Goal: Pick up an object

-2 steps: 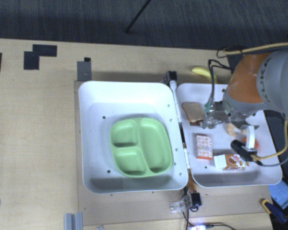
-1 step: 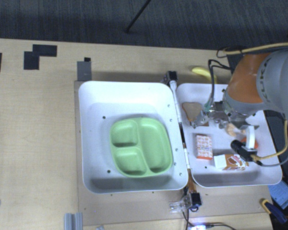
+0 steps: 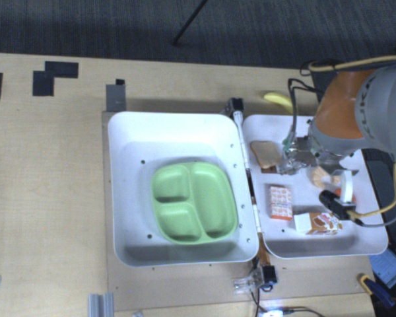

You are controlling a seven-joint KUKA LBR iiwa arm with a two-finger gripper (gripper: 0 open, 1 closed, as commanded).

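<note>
You've got the arm [image 3: 356, 111] reaching in over the right bin [image 3: 363, 246], grey body with the orange band sitting above the bin's far right corner. The gripper [image 3: 292, 160] is low in that bin's far-left part, just right of a brown flat piece [image 3: 264, 152] lying near the bin's left wall. You can't tell from this angle whether the fingers are open or closed, and nothing is visibly between them. Candidate objects, all in the right bin: a red-and-white patterned box [image 3: 280, 201] near the bin's middle, toward its left side; a small orange-and-white packet [image 3: 319, 222] close to the bin's near wall; a white roll-like item [image 3: 347, 186] and a tan lump [image 3: 319, 176] under the arm, toward the bin's right side. A black cable [image 3: 373, 215] runs across that right side. A yellow banana-shaped thing [image 3: 277, 99] lies on the counter [image 3: 46, 197] just beyond the right bin's far wall. Left of the right bin, touching it along the shared edge, you see the left bin [image 3: 125, 177] holding a green divided tray [image 3: 193, 202].
</note>
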